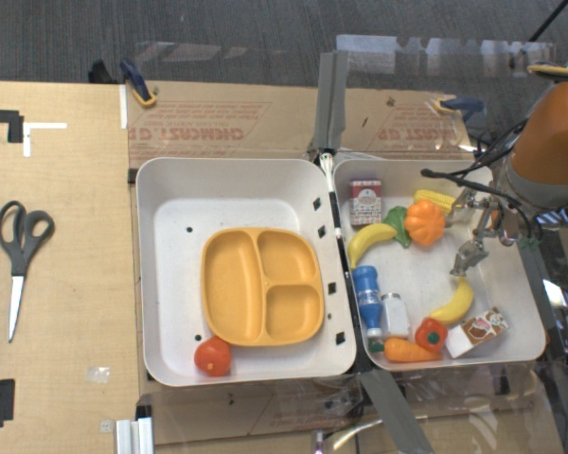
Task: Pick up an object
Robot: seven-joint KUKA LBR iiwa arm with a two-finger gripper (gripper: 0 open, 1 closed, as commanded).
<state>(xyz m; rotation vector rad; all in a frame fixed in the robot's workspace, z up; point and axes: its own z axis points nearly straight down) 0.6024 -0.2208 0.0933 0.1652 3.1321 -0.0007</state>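
My gripper hangs over the right bin, near its right wall, with nothing visibly held. Just below it lies a yellow banana. To its left sits an orange pumpkin toy with a green leaf, and a small yellow item lies behind that. The bin also holds a second banana, a red-and-white carton, a blue bottle, a white bottle, a red fruit, a carrot and a brown-and-white carton.
The left bin holds a yellow divided plate and a red tomato. Scissors lie on the bench at far left. Blue clamps sit behind the bins. Cables trail along the arm at right.
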